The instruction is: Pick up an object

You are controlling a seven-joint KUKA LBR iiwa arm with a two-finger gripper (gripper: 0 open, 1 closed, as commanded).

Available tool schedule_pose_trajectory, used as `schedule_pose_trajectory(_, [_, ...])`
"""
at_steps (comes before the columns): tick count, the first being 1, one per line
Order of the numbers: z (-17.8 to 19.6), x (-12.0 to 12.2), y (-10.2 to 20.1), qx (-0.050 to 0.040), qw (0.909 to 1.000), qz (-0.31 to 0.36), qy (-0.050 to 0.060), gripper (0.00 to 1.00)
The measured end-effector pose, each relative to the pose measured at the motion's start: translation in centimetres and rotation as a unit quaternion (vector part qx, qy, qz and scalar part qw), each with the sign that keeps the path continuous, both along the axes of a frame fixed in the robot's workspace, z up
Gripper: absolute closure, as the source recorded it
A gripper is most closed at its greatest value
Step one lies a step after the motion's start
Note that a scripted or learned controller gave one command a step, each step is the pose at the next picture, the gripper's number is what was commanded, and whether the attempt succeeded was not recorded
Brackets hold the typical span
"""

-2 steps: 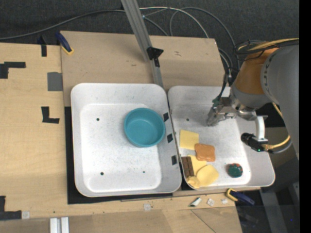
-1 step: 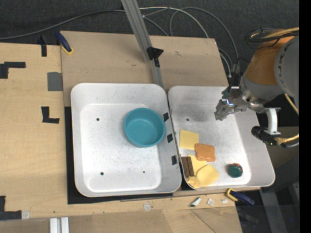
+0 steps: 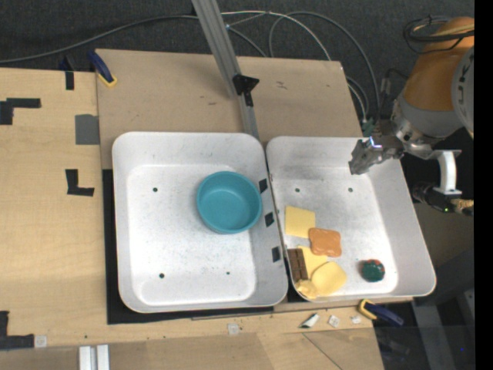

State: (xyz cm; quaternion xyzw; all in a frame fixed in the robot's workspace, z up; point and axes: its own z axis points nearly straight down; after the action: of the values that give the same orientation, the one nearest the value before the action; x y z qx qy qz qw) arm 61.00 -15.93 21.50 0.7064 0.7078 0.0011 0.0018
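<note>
Gripper (image 3: 363,160) — well above orange block (image 3: 325,242)

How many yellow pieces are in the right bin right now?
3: a pale yellow square mid-bin, a yellow piece under the orange piece, and a rounded yellow piece at the near wall. Overlaps may hide more.

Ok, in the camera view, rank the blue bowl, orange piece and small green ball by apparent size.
1. blue bowl, plainly largest
2. orange piece
3. green ball, a little smaller than the orange piece
</note>
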Motion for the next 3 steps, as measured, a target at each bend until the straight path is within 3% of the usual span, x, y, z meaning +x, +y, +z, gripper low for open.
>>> schedule_pose_trajectory(1, [5.1,0.1,0.0,-0.0001,1.0000,0.000,0.000,1.00])
schedule_pose_trajectory(3, [3.1,-0.2,11.2,0.0011,1.0000,0.002,0.004,1.00])
